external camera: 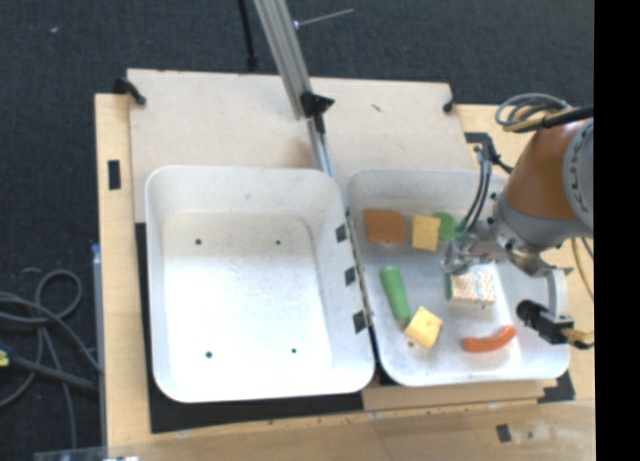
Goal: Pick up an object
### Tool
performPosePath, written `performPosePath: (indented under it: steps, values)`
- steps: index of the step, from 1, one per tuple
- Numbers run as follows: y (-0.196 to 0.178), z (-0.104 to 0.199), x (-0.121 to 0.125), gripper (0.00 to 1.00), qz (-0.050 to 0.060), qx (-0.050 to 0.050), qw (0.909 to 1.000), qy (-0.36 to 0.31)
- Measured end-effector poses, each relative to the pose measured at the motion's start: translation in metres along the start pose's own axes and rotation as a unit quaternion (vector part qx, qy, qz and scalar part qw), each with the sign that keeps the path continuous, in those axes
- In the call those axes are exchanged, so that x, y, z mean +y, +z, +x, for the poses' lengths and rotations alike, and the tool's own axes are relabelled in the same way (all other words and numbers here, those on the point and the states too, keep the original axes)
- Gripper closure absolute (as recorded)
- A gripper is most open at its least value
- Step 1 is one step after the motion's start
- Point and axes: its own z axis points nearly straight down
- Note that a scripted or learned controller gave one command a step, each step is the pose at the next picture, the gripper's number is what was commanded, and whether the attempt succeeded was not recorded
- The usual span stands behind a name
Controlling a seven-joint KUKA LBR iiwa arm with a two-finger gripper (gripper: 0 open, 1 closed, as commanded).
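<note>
Green cylinder [394, 291] long axis near-vertical

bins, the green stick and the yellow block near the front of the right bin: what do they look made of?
Bins: likely molded plastic, matte white, with rounded corners and a thin rim. Green stick: probably plastic or rubber, smooth with an even color. Yellow block: possibly foam or painted wood, flat matte faces with crisp edges; the look leaves it open.

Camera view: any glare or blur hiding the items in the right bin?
Camera view: even, soft light; no glare on the right bin; the green stick and yellow block read clearly, edges slightly soft; the gripper overlaps a pale speckled block.
</note>
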Motion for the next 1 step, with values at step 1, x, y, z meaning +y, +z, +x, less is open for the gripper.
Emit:
performPosePath:
  steps: [1]
  values:
    - [-0.0643, -0.0012, 0.0003, 1.0, 0.004, 0.003, 1.0, -0.006]
